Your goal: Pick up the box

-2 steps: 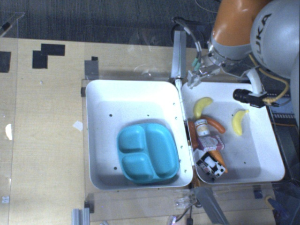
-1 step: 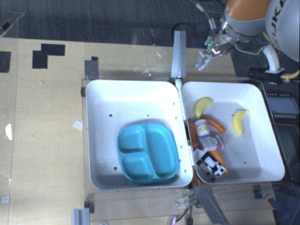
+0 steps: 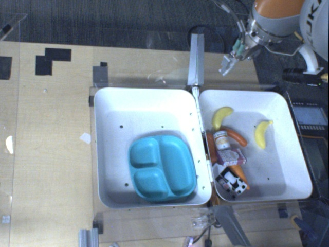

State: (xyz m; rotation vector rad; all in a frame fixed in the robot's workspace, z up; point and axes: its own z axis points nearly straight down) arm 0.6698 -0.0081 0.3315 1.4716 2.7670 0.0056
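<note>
purple-pink box (image 3: 231,156), tilted, touching small jar (image 3: 222,139), right bin (image 3: 288,153)

One fixed camera above the bench (image 3: 51,138) looks down slantwise on both white bins (image 3: 103,153).

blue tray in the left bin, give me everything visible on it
The blue tray is a light-blue, rounded-rectangle plate that looks like matte plastic, moulded into three compartments: two smaller ones on the left and one long one on the right. It lies flat and slightly skewed on the floor of the left bin, toward the near right corner. Nothing sits in it.
</note>
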